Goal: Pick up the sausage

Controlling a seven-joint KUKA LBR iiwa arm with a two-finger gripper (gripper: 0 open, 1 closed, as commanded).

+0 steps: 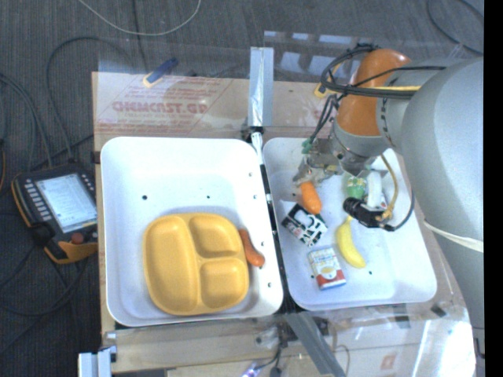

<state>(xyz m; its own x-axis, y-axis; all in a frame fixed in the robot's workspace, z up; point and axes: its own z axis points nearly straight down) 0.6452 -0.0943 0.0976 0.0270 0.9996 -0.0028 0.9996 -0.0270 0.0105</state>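
The sausage (251,250), a short reddish-orange link, lies in the left bin (126,171). It rests against the right edge of the yellow divided plate (196,261), close to the bin's right wall. My gripper (313,171) is in the right bin (409,281), at its upper left part. It hangs just above an orange carrot (311,198), well away from the sausage. The wrist and cables hide its tip.
Below the carrot in the right bin lie a black-and-white packet (305,225), a banana (350,243), a red-and-white box (326,267) and a green-and-white item (358,185). A black cable (377,214) loops off the wrist. The ridge where the bins meet (271,210) separates gripper and sausage.
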